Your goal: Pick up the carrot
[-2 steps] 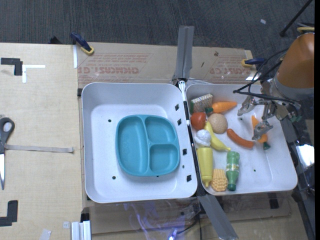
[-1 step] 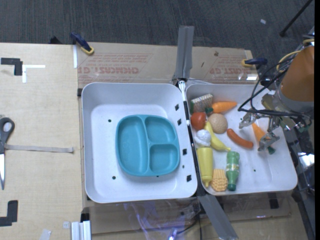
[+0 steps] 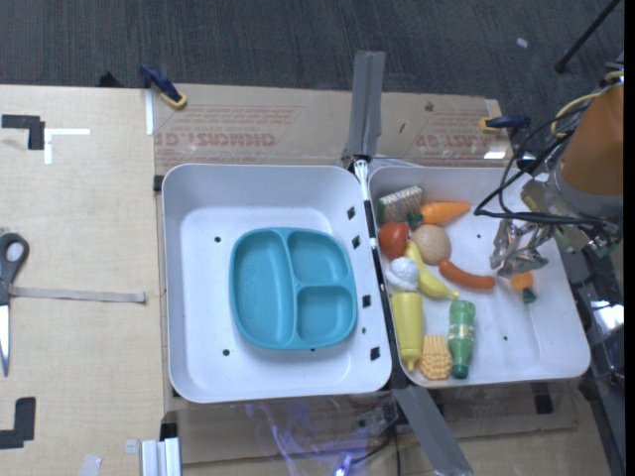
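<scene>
In the right bin [image 3: 556, 360], a small orange piece with a green tip, seemingly the carrot [image 3: 523, 284], lies near the right wall. My gripper [image 3: 517, 254] hangs directly over it, its metal tip just above or touching the orange end. The wrist covers part of the piece. I cannot tell whether the piece is gripped. A longer orange tapered piece [image 3: 444, 210], also carrot-like, lies at the back of the same bin, well left of the gripper.
The right bin's left half holds a red tomato [image 3: 393, 237], a tan ball [image 3: 431, 243], a red sausage [image 3: 466, 277], a banana [image 3: 435, 283], a yellow bottle [image 3: 407, 327], corn [image 3: 434, 356] and a green bottle [image 3: 460, 337]. The left bin [image 3: 189, 296] holds a teal divided plate [image 3: 294, 288].
</scene>
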Available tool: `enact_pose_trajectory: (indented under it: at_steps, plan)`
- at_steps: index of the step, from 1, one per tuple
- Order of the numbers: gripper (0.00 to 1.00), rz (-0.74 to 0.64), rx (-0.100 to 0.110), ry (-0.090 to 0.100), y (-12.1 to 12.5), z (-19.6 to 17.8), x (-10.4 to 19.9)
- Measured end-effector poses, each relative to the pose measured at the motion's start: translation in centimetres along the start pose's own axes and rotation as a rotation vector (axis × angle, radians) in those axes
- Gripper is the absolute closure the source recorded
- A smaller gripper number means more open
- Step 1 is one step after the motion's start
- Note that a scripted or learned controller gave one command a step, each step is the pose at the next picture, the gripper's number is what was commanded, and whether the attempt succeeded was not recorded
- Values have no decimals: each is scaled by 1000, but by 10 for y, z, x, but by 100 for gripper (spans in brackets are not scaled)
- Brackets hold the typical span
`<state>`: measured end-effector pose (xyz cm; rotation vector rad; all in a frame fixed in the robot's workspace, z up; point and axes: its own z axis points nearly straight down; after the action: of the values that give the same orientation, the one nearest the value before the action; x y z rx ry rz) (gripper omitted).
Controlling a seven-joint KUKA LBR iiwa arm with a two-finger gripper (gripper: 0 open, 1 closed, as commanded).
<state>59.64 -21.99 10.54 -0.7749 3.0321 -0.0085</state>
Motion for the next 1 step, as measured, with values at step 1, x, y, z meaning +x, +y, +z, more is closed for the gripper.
enact_pose_trajectory:
  at_steps: [1]
  plan:
    - [0,0,0,0,0,0,0]
